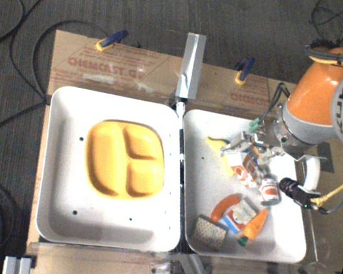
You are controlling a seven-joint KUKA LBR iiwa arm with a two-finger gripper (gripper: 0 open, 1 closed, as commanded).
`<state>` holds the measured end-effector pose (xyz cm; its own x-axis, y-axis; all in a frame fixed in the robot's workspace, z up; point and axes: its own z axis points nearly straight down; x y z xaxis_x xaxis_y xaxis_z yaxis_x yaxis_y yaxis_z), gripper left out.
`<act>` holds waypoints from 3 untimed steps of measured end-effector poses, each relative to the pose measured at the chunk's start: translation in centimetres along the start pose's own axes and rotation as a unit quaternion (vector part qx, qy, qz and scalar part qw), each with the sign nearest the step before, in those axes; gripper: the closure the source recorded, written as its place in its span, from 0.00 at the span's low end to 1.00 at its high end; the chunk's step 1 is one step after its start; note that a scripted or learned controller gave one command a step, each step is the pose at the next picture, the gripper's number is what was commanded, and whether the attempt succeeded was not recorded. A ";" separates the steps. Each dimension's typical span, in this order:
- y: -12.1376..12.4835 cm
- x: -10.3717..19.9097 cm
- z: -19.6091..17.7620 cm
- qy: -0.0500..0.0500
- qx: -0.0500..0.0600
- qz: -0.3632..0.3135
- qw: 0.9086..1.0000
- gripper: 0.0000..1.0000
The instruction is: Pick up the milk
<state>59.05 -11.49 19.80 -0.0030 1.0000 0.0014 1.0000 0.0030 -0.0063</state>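
The end effector (248, 147) sits low over the upper part of the right bin (201, 171); its opening state cannot be determined. The milk (239, 216), a small blue-and-white carton, lies in the bin's lower part beside the carrot (253, 225). The left bin (53, 211) holds a yellow tray (126, 159).

- The arm (336, 96) is grey with a bright orange band above the wrist.
- Both bins, left (71, 109) and right (284, 245), are plain white.
- The divided tray (126, 159) is yellow-orange all over.
- The milk carton (236, 215) is white and blue with an orange-red side.
- The carrot (254, 225) is orange with a green tip.
- The sponge (209, 232) is grey-brown and speckled.
- The can (269, 191) is red and white.
- The board (118, 68) is brown cardboard with faded red print.
- The two clamps (112, 40) are blue and yellow.
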 end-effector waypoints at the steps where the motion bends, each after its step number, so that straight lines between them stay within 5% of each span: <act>1: -3.1 5.5 -0.1 0.000 0.000 -0.079 0.997 0.00; 2: -1.1 -6.2 -1.9 -0.002 -0.001 -0.164 0.986 0.00; 3: 2.2 -7.7 10.0 0.000 -0.001 -0.104 0.995 0.00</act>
<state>61.18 -19.19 9.79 -0.2103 0.9776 0.0016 0.9776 0.2103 -0.0033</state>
